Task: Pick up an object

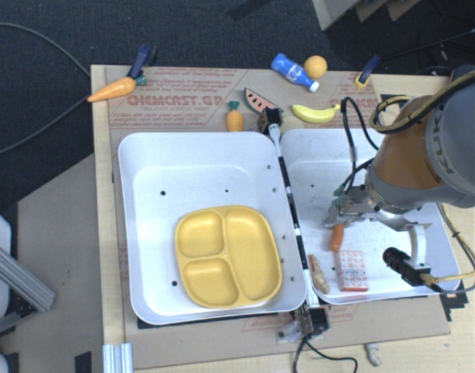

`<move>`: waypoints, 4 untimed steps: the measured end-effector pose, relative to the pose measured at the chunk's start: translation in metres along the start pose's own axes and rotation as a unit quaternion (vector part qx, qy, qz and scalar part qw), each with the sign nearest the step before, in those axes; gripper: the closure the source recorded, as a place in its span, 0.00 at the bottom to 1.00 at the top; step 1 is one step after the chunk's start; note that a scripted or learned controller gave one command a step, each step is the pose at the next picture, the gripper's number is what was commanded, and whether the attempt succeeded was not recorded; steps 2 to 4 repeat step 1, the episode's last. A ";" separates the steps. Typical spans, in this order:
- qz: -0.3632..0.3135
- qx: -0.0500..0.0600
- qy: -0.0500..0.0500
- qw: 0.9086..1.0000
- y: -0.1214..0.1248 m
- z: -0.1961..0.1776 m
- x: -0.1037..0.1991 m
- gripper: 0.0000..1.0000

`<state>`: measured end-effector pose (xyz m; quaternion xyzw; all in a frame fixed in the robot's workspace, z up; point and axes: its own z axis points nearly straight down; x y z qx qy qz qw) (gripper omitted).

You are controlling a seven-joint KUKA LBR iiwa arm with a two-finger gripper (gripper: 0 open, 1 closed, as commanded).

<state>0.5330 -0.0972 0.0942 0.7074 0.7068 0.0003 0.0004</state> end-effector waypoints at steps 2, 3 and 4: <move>-0.001 -0.001 0.001 1.000 0.037 -0.109 0.072 1.00; -0.001 -0.001 0.001 1.000 0.037 -0.109 0.072 1.00; -0.001 -0.001 0.001 1.000 0.037 -0.109 0.072 1.00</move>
